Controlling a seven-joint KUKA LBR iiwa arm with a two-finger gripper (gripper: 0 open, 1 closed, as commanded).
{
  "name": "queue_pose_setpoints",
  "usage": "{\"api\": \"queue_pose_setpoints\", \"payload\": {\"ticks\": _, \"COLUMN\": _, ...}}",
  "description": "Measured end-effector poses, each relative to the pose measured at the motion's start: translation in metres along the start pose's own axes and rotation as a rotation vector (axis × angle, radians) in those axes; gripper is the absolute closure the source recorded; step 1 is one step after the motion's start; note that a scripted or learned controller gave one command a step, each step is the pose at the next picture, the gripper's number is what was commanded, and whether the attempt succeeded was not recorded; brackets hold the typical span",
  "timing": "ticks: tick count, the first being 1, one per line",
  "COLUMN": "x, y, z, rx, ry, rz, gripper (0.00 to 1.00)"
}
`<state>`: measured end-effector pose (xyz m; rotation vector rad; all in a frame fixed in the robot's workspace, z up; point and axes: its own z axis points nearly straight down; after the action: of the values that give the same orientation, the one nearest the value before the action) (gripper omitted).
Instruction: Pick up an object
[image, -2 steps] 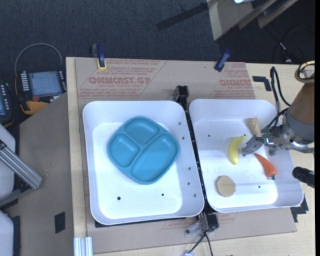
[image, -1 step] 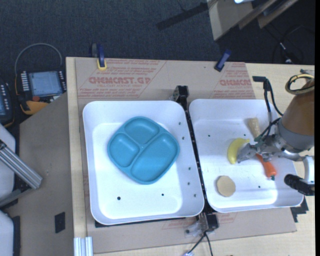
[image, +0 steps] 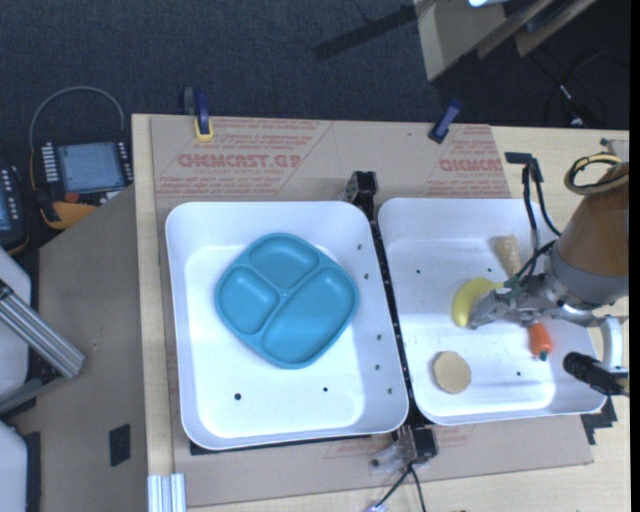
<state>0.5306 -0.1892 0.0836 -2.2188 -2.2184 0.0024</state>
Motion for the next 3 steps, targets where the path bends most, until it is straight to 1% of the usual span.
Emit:
{"api": "queue_pose_setpoints", "payload": {"ticks": 1, "x": 0.0, "y": 0.001, "z": -0.011, "rx": -0.003, "ry": -0.002, "rz": 0.0, "gripper": 1.0}}
{"api": "queue_pose_setpoints", "payload": {"ticks": 2, "x": 0.001, "y": 0.007, "z": -0.055, "rx": -0.01, "ry": -0.005, "rz": -0.001, "gripper": 1.0}}
{"api": "queue_pose_setpoints", "payload": {"ticks": 3, "x": 0.004, "y": 0.008, "z": -0.099, "rx": -0.01, "ry": -0.004, "rz": -0.002, "gripper": 1.0}}
